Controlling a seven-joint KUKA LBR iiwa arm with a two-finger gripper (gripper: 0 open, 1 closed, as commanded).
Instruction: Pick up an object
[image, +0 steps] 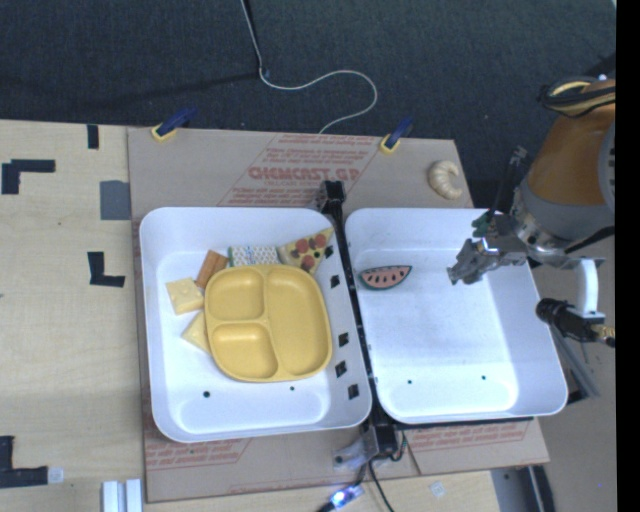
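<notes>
Now hand (466, 266) above right bin (450, 400), watermelon slice (385, 276) near, leftward

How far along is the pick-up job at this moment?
Nothing looks picked up yet. The gripper is over the right bin, near its upper right corner, with nothing visible between its fingers. The watermelon slice lies on that bin's floor to the gripper's left, apart from it. What is left: reaching an object, closing on it, and lifting.

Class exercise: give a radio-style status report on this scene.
End effector over right white bin, holding nothing. Red watermelon-slice toy lies beside it, untouched. Path clear.
</notes>
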